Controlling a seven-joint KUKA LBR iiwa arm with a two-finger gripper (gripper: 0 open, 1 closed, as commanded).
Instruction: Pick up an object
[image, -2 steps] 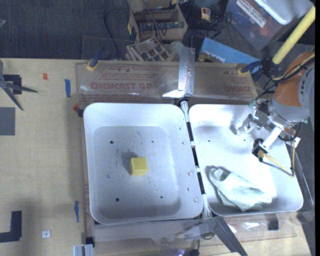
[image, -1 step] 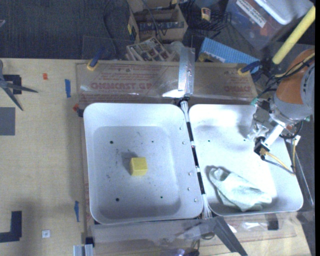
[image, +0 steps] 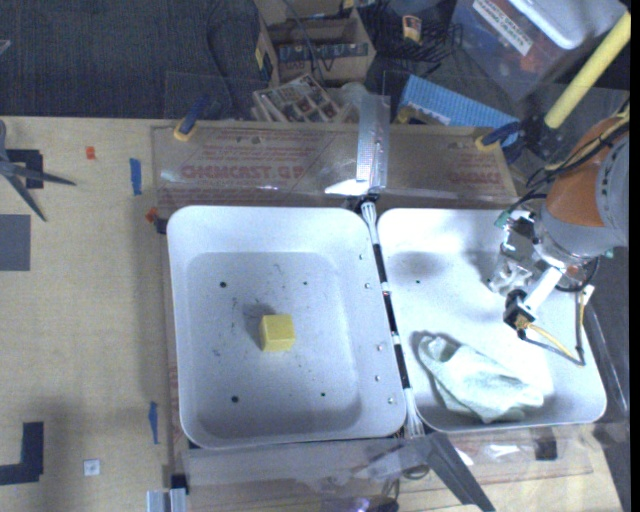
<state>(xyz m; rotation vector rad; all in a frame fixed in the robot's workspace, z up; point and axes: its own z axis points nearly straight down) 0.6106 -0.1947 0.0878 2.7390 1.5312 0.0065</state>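
Nearest, a crumpled white cloth (image: 482, 380) lay in the right bin (image: 440, 245), likely soft and limp, best pinched at a raised fold. A small yellow block (image: 278, 332) (probably light, firm) sat mid left bin (image: 200, 250). Farther, the gripper (image: 503, 277) hovered over the right bin; open or closed, I couldn't tell.

Your left bin (image: 200, 300) looks like smooth white plastic, a bit dull, with small dark specks on its floor. The right bin (image: 440, 250) is the same white plastic, and it shines a little at the far side. The block (image: 278, 332) is yellow and matt; you can't tell what it is made of. The cloth (image: 485, 385) is soft, pale and crumpled. The bench (image: 80, 300) looks like light wood, flat and matt. The arm (image: 600, 225) has a smooth grey shell and an orange band (image: 575, 197).
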